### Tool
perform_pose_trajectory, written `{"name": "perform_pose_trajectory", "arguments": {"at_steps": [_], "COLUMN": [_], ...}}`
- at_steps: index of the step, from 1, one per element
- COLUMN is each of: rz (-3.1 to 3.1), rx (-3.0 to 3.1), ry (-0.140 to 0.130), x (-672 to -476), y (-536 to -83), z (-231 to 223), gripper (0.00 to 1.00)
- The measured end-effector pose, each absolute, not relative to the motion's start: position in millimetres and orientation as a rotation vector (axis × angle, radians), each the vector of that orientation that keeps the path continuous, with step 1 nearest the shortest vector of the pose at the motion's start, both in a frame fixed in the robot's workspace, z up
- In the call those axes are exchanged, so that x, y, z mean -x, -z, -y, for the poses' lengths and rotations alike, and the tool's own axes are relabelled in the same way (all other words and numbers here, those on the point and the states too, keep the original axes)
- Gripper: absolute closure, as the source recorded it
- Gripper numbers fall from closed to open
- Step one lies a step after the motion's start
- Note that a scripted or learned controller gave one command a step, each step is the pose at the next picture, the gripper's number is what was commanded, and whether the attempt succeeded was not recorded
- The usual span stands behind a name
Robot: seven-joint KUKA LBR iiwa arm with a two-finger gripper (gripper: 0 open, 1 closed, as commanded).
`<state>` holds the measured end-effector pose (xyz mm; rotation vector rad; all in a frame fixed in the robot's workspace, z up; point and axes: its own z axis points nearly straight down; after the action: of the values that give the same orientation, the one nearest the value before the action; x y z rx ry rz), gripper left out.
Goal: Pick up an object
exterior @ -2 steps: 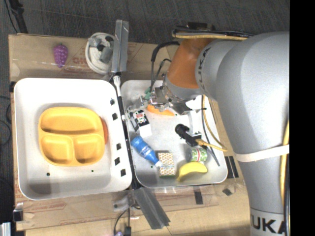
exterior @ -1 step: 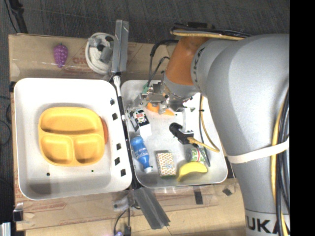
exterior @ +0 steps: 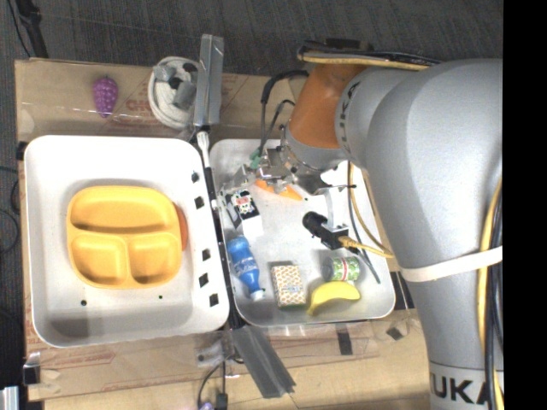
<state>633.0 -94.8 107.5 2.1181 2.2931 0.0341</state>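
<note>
My gripper hangs low over the back of the right bin, under the orange wrist band. An orange carrot-like piece lies just right of and below it, partly hidden by the wrist. A small black, white and red box sits a little to the gripper's front left. Further forward in the same bin lie a blue bottle, a patterned carton, a yellow banana and a green can.
The left bin holds a yellow divided tray. Behind the bins on the cardboard lie a purple grape bunch and a white coil. A grey bar runs between the bins.
</note>
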Motion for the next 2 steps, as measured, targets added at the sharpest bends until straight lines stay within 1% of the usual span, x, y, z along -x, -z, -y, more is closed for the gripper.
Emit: {"name": "perform_pose_trajectory", "arguments": {"at_steps": [1, 2], "rz": [-2.233, -2.318], "rx": [-2.182, -2.089], "ry": [-0.034, -0.036], "x": [-629.5, -628.1], "y": [-107.5, -108.1], "z": [92.6, 95.3], "gripper": [0.00, 0.00]}}
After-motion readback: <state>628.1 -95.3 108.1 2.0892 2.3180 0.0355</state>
